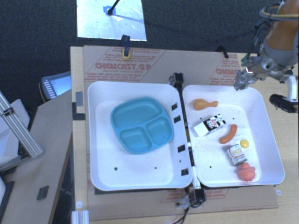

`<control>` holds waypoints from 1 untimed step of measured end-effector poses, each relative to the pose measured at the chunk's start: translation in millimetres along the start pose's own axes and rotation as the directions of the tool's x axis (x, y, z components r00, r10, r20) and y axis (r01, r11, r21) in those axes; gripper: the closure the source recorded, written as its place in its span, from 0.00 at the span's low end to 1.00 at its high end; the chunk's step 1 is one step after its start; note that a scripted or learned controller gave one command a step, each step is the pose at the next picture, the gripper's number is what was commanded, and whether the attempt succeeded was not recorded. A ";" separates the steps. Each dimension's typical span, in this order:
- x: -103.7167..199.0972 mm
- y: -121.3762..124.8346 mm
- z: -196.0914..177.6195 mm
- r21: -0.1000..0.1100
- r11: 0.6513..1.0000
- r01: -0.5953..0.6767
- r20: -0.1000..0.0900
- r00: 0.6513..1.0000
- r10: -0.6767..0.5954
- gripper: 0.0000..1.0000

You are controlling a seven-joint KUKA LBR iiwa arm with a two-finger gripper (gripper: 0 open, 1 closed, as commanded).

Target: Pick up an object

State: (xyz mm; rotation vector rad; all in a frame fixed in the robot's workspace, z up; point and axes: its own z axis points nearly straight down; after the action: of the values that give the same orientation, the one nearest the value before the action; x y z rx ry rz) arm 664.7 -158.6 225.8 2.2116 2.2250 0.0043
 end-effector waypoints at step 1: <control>44.1 -11.1 6.0 0.004 1.000 0.002 -0.002 1.000 -0.002 1.00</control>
State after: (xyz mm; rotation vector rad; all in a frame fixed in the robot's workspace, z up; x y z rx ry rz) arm 653.4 -114.6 219.7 2.2125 2.2307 0.0023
